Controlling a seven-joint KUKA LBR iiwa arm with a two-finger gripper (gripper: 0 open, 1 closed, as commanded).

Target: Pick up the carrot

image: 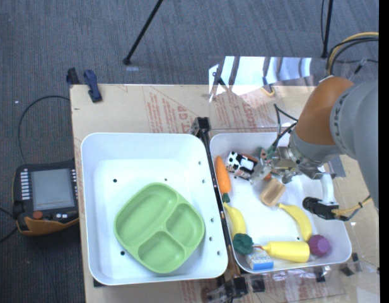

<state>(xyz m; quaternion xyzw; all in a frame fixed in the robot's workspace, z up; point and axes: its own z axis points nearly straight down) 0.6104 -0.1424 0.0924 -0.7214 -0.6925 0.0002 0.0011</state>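
Note:
The orange carrot (223,174) lies lengthwise against the left wall of the right bin (343,231), just right of the divider between the two bins. My gripper (270,163) hangs over the upper middle of that bin, roughly a hand's width right of the carrot. It sits between a black-and-white cow toy (241,163) on its left and a tan piece (272,193) just below it. Nothing is seen held in it.
The right bin also holds two bananas (235,219) (299,219), a broccoli (243,242), a yellow bottle (286,251), a purple item (318,245) and a small blue-and-white box (261,263). A green divided plate (159,227) lies in the left bin (93,169).

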